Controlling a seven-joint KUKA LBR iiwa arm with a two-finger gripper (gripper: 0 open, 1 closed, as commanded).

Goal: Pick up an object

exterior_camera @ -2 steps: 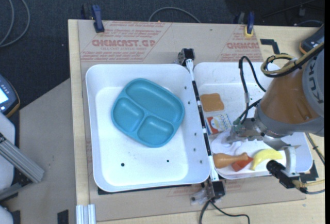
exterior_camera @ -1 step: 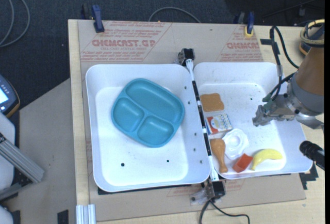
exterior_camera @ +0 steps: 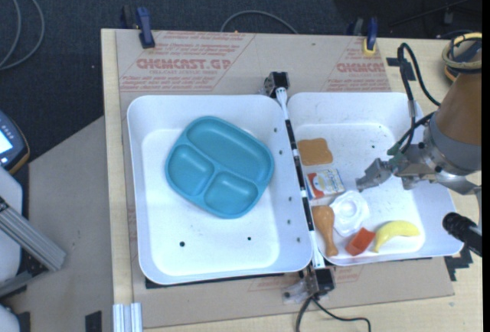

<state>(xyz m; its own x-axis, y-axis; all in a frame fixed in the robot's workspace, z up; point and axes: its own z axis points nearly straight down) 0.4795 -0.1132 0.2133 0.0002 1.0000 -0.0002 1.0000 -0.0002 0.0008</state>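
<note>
Just below the jaws (exterior_camera: 370,177), a white cup (exterior_camera: 349,210), untouched.

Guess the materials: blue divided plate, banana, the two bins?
Blue divided plate: likely moulded plastic, matte, uniform colour, soft rounded ridges. Banana: probably a plastic toy, smooth and evenly yellow. Left bin and right bin: thin white plastic by the look, slight sheen, rounded corners.

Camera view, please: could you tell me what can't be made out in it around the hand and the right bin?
- Hand: blurred and small, so its finger state is unreadable.
- Arm: cut off by the right edge.
- White object in the right bin: too small to identify.
- Small packet: its label is too small to read.
- Drumstick-shaped piece: its lower end merges with the bin rim.
</note>
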